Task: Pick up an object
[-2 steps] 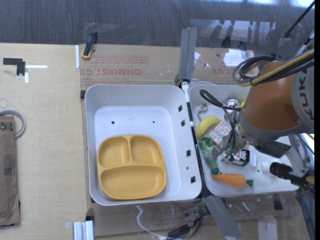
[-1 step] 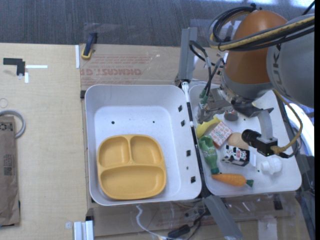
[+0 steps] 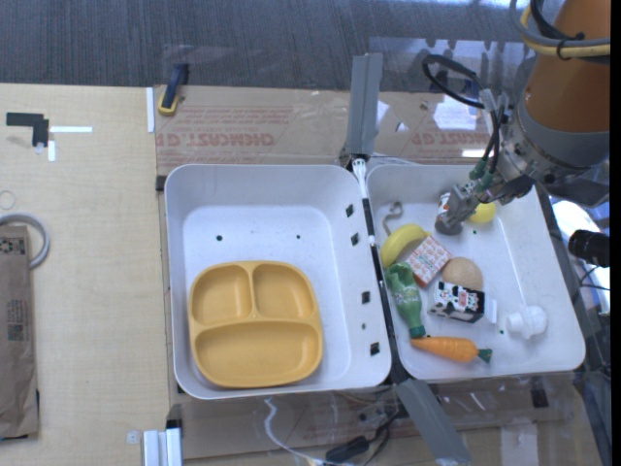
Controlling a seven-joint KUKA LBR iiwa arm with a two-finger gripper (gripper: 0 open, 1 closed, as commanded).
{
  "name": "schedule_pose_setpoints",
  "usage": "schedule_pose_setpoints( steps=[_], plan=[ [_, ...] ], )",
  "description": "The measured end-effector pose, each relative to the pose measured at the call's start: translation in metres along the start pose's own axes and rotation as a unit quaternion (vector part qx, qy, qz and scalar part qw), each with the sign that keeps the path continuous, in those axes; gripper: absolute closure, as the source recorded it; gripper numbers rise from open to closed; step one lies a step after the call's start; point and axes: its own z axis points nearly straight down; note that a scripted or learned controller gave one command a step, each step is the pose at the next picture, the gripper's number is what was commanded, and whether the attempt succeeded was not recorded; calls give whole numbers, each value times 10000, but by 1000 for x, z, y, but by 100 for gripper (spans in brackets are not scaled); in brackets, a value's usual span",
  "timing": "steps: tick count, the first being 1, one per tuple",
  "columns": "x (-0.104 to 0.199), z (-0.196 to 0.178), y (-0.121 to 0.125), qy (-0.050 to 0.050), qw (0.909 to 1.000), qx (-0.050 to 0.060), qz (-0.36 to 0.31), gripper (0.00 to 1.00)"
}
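Note:
My gripper point(image 3: 454, 217) hangs low over the back of the right bin point(image 3: 555, 260), under the orange-banded wrist. A small yellow round object point(image 3: 482, 213) lies right beside it, on its right. In front of it lie a banana point(image 3: 402, 242), a red and white carton point(image 3: 427, 259), a tan rounded piece point(image 3: 464, 272), a black and white cow-patterned box point(image 3: 457, 302), a green bottle point(image 3: 407, 300), an orange carrot point(image 3: 446, 349) and a small white object point(image 3: 527, 321). Nothing is visibly held.
The left bin point(image 3: 194, 212) holds a yellow divided plate point(image 3: 255, 322). A grey divider bar point(image 3: 362, 105) rises between the two bins at the back. Cables and the arm's body crowd the back right corner.

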Motion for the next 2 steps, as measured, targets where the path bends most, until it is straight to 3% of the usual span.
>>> schedule_pose_setpoints(
  steps=[1, 2],
  plan=[
    [-45, 67, 71, -2, 9982, -3, -600, 100],
    [-55, 30, -4, 4, 9757, -5, -2190, 100]
  ],
)
